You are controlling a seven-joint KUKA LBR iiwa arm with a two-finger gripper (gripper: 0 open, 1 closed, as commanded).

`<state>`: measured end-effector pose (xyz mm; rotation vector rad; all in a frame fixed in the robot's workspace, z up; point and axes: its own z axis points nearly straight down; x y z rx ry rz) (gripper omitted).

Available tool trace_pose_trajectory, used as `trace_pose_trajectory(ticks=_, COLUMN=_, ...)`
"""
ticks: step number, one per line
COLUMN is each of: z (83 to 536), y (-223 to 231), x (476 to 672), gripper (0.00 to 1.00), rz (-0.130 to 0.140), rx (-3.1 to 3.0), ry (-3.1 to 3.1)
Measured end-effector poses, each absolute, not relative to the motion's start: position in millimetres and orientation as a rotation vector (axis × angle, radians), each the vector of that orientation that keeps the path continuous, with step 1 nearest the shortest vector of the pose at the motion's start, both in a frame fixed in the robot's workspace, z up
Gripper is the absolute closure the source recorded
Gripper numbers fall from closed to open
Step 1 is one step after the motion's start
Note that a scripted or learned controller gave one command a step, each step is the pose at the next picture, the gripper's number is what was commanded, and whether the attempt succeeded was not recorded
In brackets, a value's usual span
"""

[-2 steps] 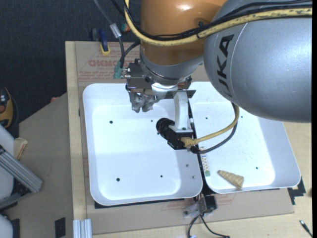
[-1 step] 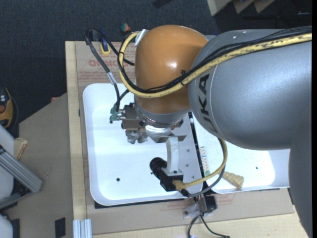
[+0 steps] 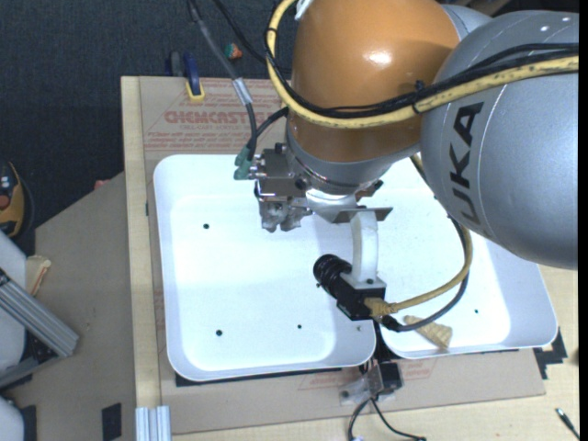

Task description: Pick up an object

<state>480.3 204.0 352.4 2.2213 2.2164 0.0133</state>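
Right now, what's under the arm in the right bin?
A tan wedge-shaped object lies near the front edge of the right bin. The arm covers most of that bin's floor.

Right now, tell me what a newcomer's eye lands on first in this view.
The glossy orange band of the arm's wrist dominates the top centre, with the grey arm sweeping in from the right. Below it, a yellow cable loops down over the seam between the two white bins.

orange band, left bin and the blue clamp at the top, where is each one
orange band (image 3: 367,44), camera view, on the glossy top of the dome.
left bin (image 3: 239,292), camera view, on its bare white floor.
blue clamp (image 3: 193,73), camera view, on its blue handle at the board's far edge.
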Motion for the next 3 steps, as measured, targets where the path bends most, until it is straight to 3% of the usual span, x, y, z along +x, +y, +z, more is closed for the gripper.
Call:
trace_pose_trajectory(ticks=1, z=287.2, y=225.1, x=477.8, gripper=1.0, rz=-0.014, rx=2.223, ry=2.226)
trace_pose_trajectory(ticks=2, z=410.4, y=224.7, x=480.4, gripper=1.0, rz=0.023, rx=2.216, ry=2.22)
trace_pose_trajectory(ticks=3, z=297.4, y=224.1, x=477.3, gripper=1.0, rz=-0.021, rx=2.226, ry=2.224)
